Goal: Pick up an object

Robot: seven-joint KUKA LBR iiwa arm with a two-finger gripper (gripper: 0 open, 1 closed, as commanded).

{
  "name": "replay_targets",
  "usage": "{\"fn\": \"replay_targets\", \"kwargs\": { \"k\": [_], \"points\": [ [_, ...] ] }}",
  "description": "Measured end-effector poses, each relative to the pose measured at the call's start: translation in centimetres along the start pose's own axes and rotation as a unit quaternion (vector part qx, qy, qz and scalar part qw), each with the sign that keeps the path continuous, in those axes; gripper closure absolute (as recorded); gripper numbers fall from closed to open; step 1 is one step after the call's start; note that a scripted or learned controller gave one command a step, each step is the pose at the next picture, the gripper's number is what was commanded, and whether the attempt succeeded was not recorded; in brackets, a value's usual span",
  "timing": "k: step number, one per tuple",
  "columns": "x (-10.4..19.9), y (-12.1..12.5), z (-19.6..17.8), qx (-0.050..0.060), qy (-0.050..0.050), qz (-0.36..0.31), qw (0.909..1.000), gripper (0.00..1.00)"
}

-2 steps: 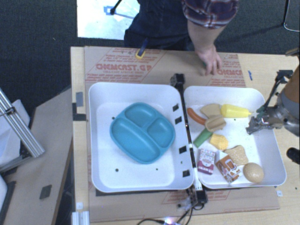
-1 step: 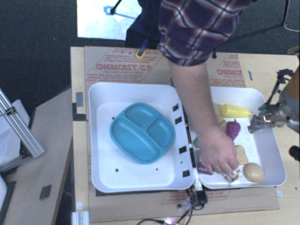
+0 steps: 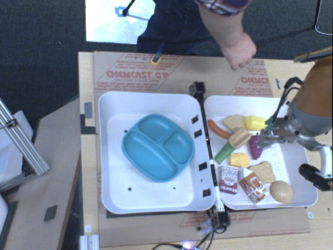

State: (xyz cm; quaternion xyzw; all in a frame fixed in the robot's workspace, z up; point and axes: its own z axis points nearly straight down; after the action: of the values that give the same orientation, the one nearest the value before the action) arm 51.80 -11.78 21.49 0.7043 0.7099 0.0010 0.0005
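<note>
My gripper (image 3: 264,138) hangs low over the right bin (image 3: 307,194), reaching in from the right. Its tip is right at the upper edge of a purple grape bunch (image 3: 254,148); whether it touches the bunch is unclear. A yellow piece (image 3: 256,122) lies just behind the gripper. To the left are a tan bread piece (image 3: 239,137), a red sausage (image 3: 218,128) and a green vegetable (image 3: 225,152). Nearer the front lie a yellow cheese block (image 3: 240,160), a toast slice (image 3: 262,171), a red-and-white carton (image 3: 229,179), an orange box (image 3: 253,186) and a tan bun (image 3: 281,191).
The left bin (image 3: 117,191) holds a blue divided plate (image 3: 157,146). A person's arm and fist (image 3: 238,51) hang over the bench's far edge, behind the right bin. A black divider (image 3: 205,139) runs between the bins.
</note>
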Motion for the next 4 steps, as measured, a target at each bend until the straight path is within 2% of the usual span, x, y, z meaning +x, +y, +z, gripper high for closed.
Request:
{"fn": "replay_targets", "kwargs": {
  "k": [1, 2, 3, 4],
  "points": [
    [5.5, 0.2, 0.5, 0.000, 0.000, -0.001, 1.0000, 1.00],
    [10.1, 1.0, -1.7, 0.000, 0.000, 0.000, 1.0000, 1.00],
    [9.5, 0.1, 0.1, 0.001, 0.000, 0.004, 1.0000, 1.00],
    [9.4, 0.3, 0.0, 0.000, 0.000, 0.003, 1.0000, 1.00]
  ]
}}
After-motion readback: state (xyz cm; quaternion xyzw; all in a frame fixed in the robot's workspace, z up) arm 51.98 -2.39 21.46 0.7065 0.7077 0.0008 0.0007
